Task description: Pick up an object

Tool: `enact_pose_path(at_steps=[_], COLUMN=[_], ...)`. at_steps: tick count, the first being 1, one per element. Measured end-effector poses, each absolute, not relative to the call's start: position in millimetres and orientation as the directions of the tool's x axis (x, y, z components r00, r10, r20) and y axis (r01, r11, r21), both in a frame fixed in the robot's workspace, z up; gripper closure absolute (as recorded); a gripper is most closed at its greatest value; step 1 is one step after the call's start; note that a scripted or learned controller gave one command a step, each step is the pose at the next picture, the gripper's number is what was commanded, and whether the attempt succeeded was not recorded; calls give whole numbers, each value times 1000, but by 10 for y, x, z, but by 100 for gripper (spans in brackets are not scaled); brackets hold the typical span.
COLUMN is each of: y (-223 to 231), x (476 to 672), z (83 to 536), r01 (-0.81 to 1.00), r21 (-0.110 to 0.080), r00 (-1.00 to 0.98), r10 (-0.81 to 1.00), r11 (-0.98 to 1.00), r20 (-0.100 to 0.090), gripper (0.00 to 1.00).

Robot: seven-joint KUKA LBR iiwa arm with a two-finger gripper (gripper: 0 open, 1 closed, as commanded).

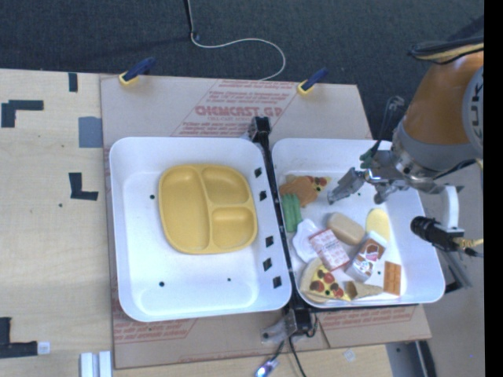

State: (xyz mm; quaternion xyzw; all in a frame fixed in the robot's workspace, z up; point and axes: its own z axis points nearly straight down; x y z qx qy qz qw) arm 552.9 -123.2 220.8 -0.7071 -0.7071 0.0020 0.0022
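The right bin (424,289) holds a heap of toy food: a brown cookie-like piece (299,188) with red and dark dots near the divider, a green strip (291,212) just below it, a white packet with a red label (328,247), a tan block (346,228), a pale yellow wedge (379,224), a pizza slice (324,281) at the near edge, a small orange cracker (392,277) and a red-and-grey wrapper (367,258) between them. The gripper (355,184) hangs over the bin's far right part, its fingers spread apart with nothing between them. The tan block and the yellow wedge lie just below the gripper, the cookie piece to its left, and the pizza slice and cracker well apart from it toward the near rim. The left bin (134,210) bears a yellow divided plate (208,208) lying flat in its middle.
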Motion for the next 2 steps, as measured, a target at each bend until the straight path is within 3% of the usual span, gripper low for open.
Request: enact_pose_path(at_steps=[1,2], y=[-1234,-661], x=[5529,5564], z=[2277,3583], r01=[1000,1000], r21=[-11,8], r00=[0,-7], r10=[1000,1000], r11=[0,7], r20=[1,0], gripper=[100,100])
